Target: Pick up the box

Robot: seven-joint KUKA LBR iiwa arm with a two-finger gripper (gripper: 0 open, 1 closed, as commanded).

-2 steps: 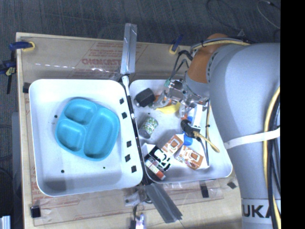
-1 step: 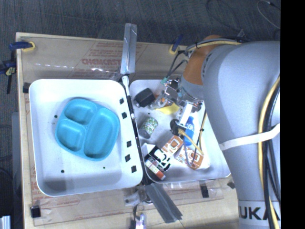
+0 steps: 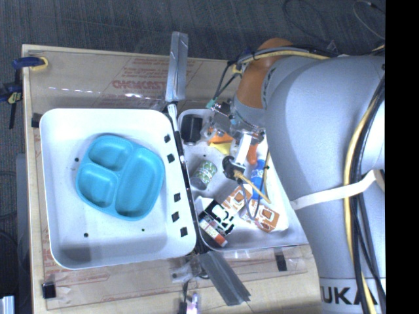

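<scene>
An orange and white patterned box (image 3: 257,213) lies flat near the front of the right bin (image 3: 196,237). Beside it on the left lies a small black box with white and red print (image 3: 218,219). My gripper (image 3: 226,138) hangs over the back half of the right bin, behind both boxes and apart from them, with an orange item (image 3: 220,137) right under it. The arm's grey body covers the bin's right side.
A crumpled green and silver wrapper (image 3: 206,172) lies mid-bin, and a blue and white item (image 3: 257,173) lies by the arm. The left bin (image 3: 59,241) holds a blue three-compartment tray (image 3: 121,175). A black-marked divider wall (image 3: 178,182) separates the bins.
</scene>
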